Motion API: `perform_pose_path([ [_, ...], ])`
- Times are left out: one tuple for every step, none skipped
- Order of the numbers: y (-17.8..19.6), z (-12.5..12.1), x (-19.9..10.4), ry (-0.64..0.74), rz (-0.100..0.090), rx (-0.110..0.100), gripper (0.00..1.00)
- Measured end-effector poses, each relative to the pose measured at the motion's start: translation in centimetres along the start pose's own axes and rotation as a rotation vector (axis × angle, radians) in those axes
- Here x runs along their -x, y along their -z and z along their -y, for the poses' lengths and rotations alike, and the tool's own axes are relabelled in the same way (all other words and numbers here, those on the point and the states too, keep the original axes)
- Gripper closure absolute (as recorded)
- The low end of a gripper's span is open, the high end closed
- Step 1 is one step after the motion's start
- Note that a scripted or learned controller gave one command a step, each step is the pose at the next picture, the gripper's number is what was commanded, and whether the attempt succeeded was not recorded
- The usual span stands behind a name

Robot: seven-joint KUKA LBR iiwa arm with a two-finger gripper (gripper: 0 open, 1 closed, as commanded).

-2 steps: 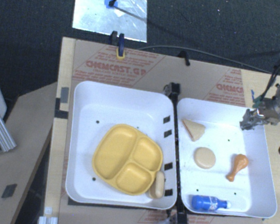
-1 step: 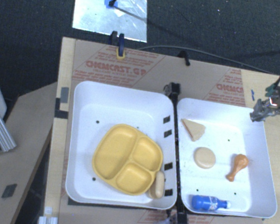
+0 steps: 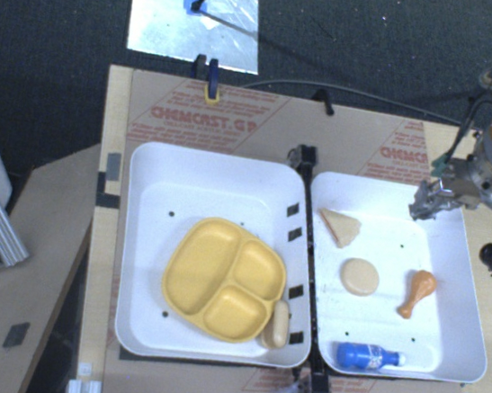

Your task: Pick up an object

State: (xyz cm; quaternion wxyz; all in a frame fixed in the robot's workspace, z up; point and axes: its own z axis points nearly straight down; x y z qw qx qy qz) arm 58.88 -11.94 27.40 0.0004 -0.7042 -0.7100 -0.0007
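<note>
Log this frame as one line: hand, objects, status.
hand: over right bin's far edge, holding nothing | right bin: wedge, round disc, drumstick, blue bottle | left bin: yellow tray | pick: not begun

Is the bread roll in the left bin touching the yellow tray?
Touching. The camera view shows the bread roll lying right against the lower right edge of the yellow tray, with no white of the left bin between them.
</note>
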Motion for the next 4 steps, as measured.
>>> perform_pose_path([
  [0.0, 1.2, -4.3, 0.000, 0.001, 0.001, 1.00],
  [-0.1, 2.3, -8.6, 0.000, 0.001, 0.001, 1.00],
  [-0.6, 4.7, -13.7, 0.000, 0.000, -0.001, 1.00],
  [-0.8, 5.7, -19.2, 0.002, -0.001, 0.000, 1.00],
])
